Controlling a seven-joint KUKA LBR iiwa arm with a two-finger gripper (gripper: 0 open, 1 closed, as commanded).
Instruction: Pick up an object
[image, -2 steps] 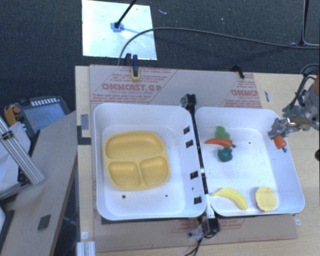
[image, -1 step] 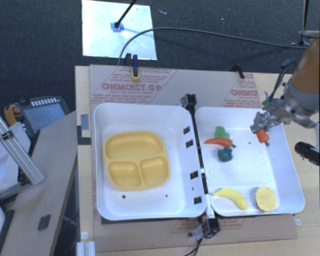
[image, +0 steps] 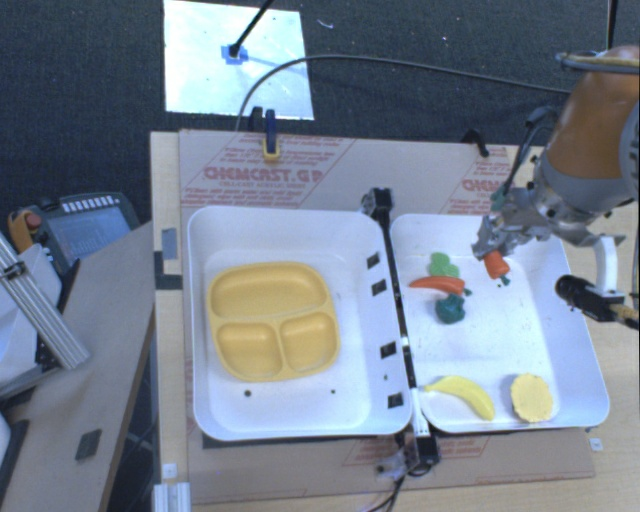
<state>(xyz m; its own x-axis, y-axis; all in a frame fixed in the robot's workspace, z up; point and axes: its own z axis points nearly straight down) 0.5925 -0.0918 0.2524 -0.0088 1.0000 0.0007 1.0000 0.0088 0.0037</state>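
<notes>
Gripper (image: 497, 252) above right bin (image: 575, 330), far side; fingers pinching small orange-red piece (image: 496, 266), apparently lifted off floor. Pick looks largely done; secure lift remains. Carrot (image: 437, 284), green pieces, banana (image: 462, 394) untouched below. Yellow tray (image: 272, 320) in left bin.

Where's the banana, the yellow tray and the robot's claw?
banana (image: 462, 394): camera view, middle of its curve.
yellow tray (image: 271, 319): camera view, ridge between its compartments.
claw (image: 495, 258): camera view, between its fingertips.

A single fixed camera looks down at a slant, from moderate height, on both bins (image: 395, 300).
</notes>
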